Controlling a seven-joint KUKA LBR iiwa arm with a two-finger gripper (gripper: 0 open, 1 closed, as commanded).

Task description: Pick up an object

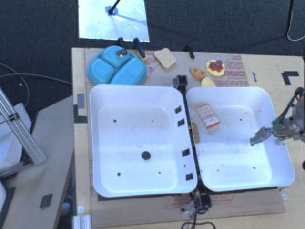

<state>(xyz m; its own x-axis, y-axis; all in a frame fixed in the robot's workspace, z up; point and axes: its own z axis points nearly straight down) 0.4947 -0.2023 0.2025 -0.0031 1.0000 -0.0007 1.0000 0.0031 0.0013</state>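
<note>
1. Counter (295,66): a brown board across the middle of the frame, carrying two shallow white bins side by side.
2. Left bin (102,99): centre-left of the frame. It holds one small dark round piece (146,155), lying on the floor of the bin below its middle.
3. Right bin (259,97): centre-right. A small red-and-white packet (208,116) lies flat in its upper left part; a thin tan piece (195,132) lies against its left wall, just below and to the left of the packet.
4. Gripper (259,136): at the right edge of the frame, low over the right side of the right bin, tip pointing left. Whether the fingers are spread or closed I cannot tell from here, and I see nothing carried.
5. Beyond the bins, along the top of the counter: a blue divided tray (116,67), a toast slice (165,57), a pretzel (197,72), a small tart with red topping (215,67), and a pale yellow piece (208,82).
6. Step in hand, as I judge it: the approach; no object is lifted yet.
7. Next move, as I judge it: travel left toward the packet, well apart from the tip, settle over it, descend, close.
</note>
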